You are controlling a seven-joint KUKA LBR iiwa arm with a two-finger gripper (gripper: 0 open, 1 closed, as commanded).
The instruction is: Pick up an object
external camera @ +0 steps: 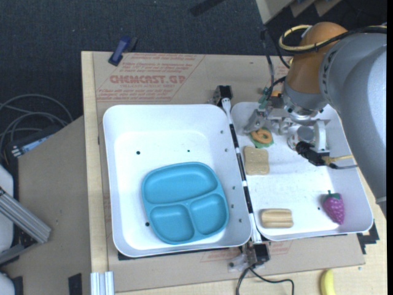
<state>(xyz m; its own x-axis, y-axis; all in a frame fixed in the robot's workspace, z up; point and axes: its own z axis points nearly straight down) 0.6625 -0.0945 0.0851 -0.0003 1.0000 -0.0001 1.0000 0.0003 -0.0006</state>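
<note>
Jaws (268,129): you can't tell open or closed | low over the donut (263,137) in the right bin (305,228), likely your target

Both white bins (166,118) appear as smooth moulded plastic with a slight sheen, and the blue divided tray (184,200) in the left bin has a similar smooth, semi-gloss plastic finish. The tabletop (147,78) around the bins looks like matt brown board or protective paper carrying red print, while the floor (61,17) beyond it is dark, rough-textured carpet. The arm (362,91) above the right bin presents smooth grey casing with a glossy orange band (316,57).
</note>
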